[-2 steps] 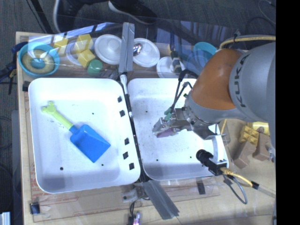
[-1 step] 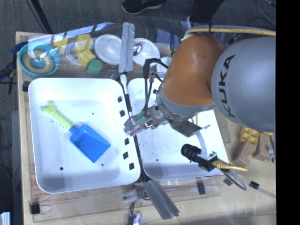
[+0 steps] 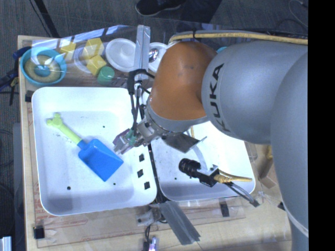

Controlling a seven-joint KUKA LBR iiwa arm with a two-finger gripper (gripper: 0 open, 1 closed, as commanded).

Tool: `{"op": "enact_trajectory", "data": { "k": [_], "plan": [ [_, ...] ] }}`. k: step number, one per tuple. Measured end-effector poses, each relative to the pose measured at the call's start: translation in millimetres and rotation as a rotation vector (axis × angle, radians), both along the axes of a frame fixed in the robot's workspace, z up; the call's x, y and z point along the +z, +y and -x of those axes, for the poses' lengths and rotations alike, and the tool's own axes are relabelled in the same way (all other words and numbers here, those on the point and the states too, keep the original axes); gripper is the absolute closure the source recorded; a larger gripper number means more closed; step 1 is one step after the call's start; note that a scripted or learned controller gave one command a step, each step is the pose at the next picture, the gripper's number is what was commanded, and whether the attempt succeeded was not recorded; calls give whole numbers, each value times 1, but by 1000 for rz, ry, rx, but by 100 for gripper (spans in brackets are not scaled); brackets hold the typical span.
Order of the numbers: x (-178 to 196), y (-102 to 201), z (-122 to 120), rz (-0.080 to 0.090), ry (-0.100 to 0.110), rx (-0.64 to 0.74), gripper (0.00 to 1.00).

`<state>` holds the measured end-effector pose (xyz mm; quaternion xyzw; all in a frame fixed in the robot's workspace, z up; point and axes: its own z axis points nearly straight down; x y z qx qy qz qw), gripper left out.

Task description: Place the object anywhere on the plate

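A toy scoop with a blue blade (image 3: 99, 160) and a yellow-green handle (image 3: 65, 129) lies flat in the left bin (image 3: 63, 192), with the handle pointing to the far left. My gripper (image 3: 126, 139) hangs low at the right side of that bin, close to the divider. It is just right of the blade's upper right corner, and nothing shows in its grip. The grey and orange arm covers most of the right bin (image 3: 175, 190).
Behind the bins a shelf holds a blue bowl (image 3: 43, 67), yellow blocks (image 3: 94, 56), a green cap (image 3: 106, 74) and a white round dish (image 3: 121, 54). Small black marks (image 3: 142, 171) dot the divider wall between the bins.
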<state>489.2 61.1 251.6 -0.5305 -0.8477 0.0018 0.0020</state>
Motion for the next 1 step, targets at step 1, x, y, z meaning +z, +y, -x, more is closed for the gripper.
{"op": "enact_trajectory", "data": {
  "k": [1],
  "plan": [
    [-62, 13, -39, 0, 1, -39, 100]
  ]
}}
